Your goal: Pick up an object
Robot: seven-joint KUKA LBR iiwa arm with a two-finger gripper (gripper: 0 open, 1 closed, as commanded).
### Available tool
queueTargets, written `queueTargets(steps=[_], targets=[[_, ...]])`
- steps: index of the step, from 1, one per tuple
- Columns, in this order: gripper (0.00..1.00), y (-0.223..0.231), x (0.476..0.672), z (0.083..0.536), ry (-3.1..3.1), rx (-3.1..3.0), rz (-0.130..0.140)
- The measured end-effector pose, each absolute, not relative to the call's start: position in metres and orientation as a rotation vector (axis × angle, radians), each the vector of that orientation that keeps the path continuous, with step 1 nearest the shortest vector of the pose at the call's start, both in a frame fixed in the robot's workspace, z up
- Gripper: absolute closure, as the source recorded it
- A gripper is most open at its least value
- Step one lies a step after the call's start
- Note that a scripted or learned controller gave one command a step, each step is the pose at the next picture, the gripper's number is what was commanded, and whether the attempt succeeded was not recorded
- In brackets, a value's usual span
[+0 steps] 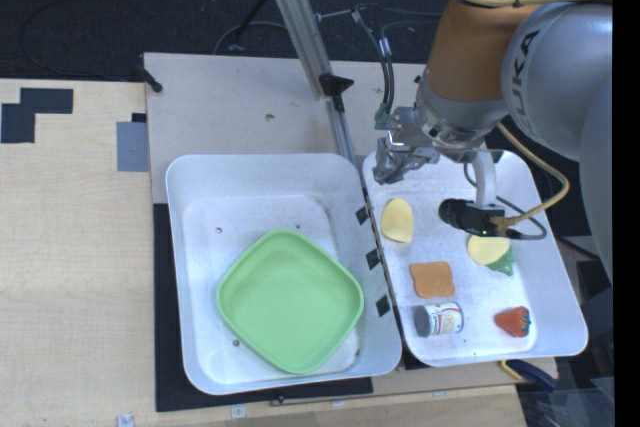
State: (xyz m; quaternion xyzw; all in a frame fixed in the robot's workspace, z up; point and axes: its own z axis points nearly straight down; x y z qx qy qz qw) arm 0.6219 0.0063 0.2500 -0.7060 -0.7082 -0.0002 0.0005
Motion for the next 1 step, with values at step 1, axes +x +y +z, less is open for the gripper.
queueTargets(steps=[1], targets=[[1.00,0.0649,0.6113,0.2473,-2.225,-2.216,0.000]])
